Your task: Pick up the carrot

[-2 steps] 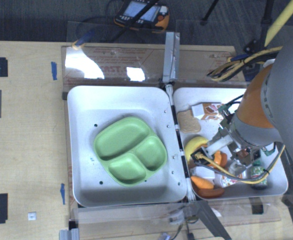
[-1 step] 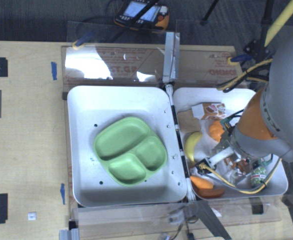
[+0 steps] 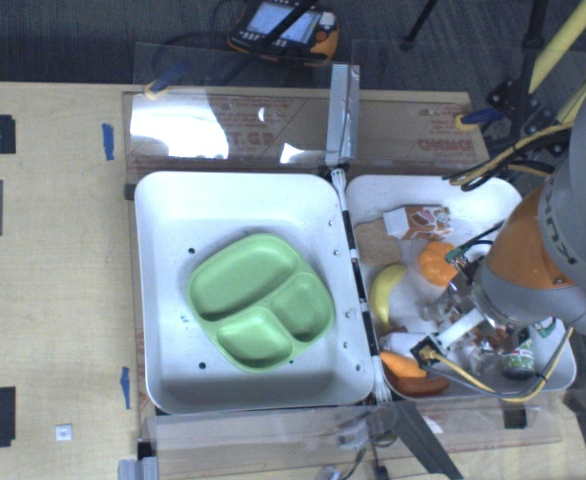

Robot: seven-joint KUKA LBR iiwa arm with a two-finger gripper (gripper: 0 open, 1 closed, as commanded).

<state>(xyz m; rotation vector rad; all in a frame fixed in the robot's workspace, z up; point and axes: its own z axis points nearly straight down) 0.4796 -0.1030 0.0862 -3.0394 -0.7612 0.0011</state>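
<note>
You've got 2 bins. Left bin (image 3: pixel 163 268): a green plate (image 3: pixel 260 300). Right bin (image 3: pixel 373 193): banana (image 3: pixel 387 293), orange fruit (image 3: pixel 436 264), packet (image 3: pixel 421 220), and the carrot (image 3: pixel 403 365) in the near-left corner, long axis roughly left-right, tip unclear. Gripper (image 3: pixel 453 316) is near it; you cannot tell its grip.
</note>
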